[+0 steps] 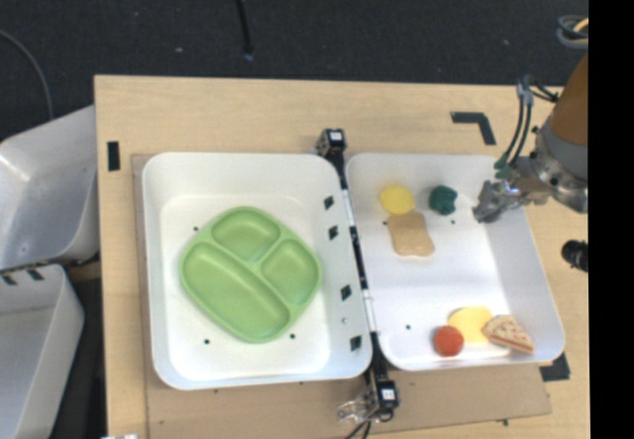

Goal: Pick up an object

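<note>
gripper [492,201] sits at right bin's [515,269] 2 o'clock rim, finger state cannot tell. nearest: green lump [443,198], yellow disc [396,199], tan slab [410,234]. tomato [449,340], pizza slice [510,333] at 5 o'clock. green plate [250,273] in left bin [163,229].

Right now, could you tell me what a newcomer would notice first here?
The green divided plate lying alone in the left bin stands out most. In the right bin, small toy foods sit in two clusters, with the gripper poised at the bin's upper right edge, near the dark green piece.
</note>
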`<move>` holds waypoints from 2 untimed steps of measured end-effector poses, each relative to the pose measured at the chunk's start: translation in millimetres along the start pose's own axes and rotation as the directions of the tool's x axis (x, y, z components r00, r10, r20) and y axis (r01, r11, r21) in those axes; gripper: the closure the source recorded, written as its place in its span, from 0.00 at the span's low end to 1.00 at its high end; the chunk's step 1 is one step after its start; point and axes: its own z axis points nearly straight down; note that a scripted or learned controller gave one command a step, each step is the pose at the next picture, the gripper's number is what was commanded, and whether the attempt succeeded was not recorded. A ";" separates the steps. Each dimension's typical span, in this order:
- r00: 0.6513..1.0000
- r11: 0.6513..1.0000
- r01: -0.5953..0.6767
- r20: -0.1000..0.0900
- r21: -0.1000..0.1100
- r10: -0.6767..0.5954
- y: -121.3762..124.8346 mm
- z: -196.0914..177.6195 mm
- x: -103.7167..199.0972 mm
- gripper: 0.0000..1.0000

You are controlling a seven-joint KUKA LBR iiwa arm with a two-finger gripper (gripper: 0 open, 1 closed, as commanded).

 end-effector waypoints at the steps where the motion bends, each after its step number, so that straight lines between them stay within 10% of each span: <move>1: 1.000 1.000 0.000 0.000 0.001 0.000 1.5 -41.1 -1.5 1.00; 2: 1.000 1.000 0.004 -0.003 0.004 -0.004 12.0 -31.9 51.6 1.00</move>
